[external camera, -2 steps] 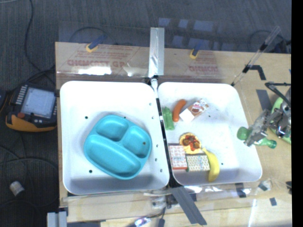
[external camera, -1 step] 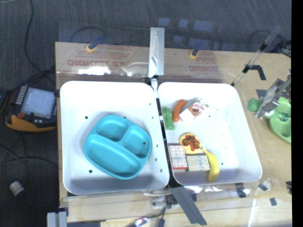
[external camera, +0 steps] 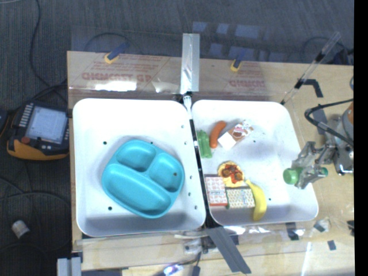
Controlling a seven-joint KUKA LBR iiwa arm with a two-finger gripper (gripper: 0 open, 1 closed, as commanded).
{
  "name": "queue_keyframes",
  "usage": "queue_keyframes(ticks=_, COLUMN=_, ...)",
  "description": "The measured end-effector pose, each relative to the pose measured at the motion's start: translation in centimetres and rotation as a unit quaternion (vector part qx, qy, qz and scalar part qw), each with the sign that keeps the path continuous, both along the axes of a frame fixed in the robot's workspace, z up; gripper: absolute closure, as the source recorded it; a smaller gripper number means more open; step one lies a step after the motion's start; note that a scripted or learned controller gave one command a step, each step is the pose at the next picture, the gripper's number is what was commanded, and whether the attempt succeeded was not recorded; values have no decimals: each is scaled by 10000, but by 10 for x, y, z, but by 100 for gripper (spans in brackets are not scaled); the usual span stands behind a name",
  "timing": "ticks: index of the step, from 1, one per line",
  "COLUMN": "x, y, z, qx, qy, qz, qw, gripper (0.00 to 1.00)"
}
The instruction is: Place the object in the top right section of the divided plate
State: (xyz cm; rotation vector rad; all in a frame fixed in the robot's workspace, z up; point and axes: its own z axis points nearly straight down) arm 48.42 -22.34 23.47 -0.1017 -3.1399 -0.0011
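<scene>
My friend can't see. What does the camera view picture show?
A blue three-section plastic plate sits in the left white bin. The right white bin holds toy food: a yellow banana, an orange sausage and a green stick. The grey robot gripper at that bin's right edge holds a small green object.

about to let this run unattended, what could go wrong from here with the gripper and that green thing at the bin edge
1. The small round green object sits at the two-finger gripper, at the right white bin's rim; a weak hold could drop it outside.
2. The divided blue plate lies tilted in the left white bin, so its top right section is easy to mistake.
3. The path crosses the yellow banana and orange sausage; a low carry may knock them.
</scene>
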Motion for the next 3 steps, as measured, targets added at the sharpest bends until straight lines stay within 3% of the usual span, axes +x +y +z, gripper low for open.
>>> queue_keyframes(ticks=1, x=0, y=2, z=-94, qx=6, qy=9, qz=491, qw=9988, gripper=100)
queue_keyframes(ticks=2, x=17, y=1, z=106, qx=-3, qy=-22, qz=809, qw=9967, gripper=100)
queue_keyframes(ticks=3, x=10, y=0, z=6, qx=-3, qy=0, qz=1354, qw=9908, gripper=100)
